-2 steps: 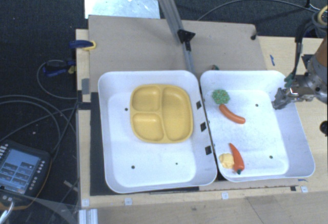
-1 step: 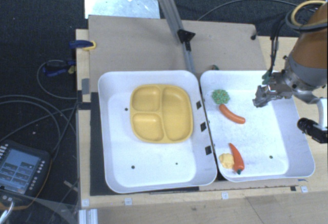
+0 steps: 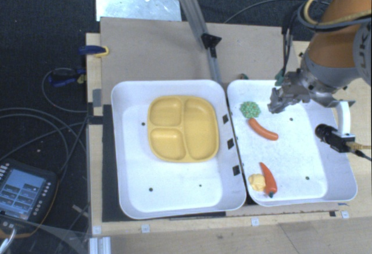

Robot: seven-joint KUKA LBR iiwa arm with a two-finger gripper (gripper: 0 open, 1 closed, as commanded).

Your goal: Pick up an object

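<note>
Over right bin [image 3: 308,189]: gripper [image 3: 278,103] hovering just beside broccoli [image 3: 250,109] and sausage [image 3: 263,129], nothing visibly held, finger opening impossible to tell; pick not yet done, descent, grasp and lift all left

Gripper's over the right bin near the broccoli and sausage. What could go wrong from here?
The gripper hangs between the broccoli and the sausage, which lie close together; coming down, it may nudge one rather than grasp it. The sausage is thin and flat, so the jaws may slip off. The carrot touches a yellow piece, risking a double pick.
</note>
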